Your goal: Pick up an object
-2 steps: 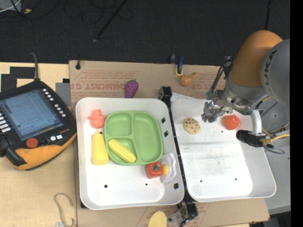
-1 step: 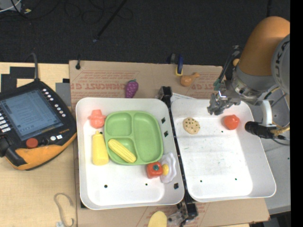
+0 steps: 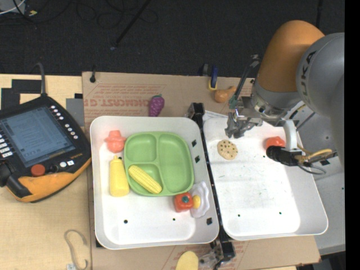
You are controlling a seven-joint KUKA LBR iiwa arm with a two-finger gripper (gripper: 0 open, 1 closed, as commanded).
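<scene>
One cookie (image 3: 227,149) lies just beside the tool (image 3: 236,129).

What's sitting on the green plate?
A yellow corn cob lies in the front compartment of the green divided plate. Its two back compartments hold nothing. Whatever lies beneath the corn is covered.

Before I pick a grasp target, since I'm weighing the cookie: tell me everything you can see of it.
The cookie is a small, round, flat, tan piece dotted with dark specks like chocolate chips; it looks like a toy. It lies flat on the floor of the right bin, in the upper left part, close to the wall shared with the left bin. Nothing touches it but the bin floor. The pincer hangs just above and to its right in the view, not holding it.
</scene>
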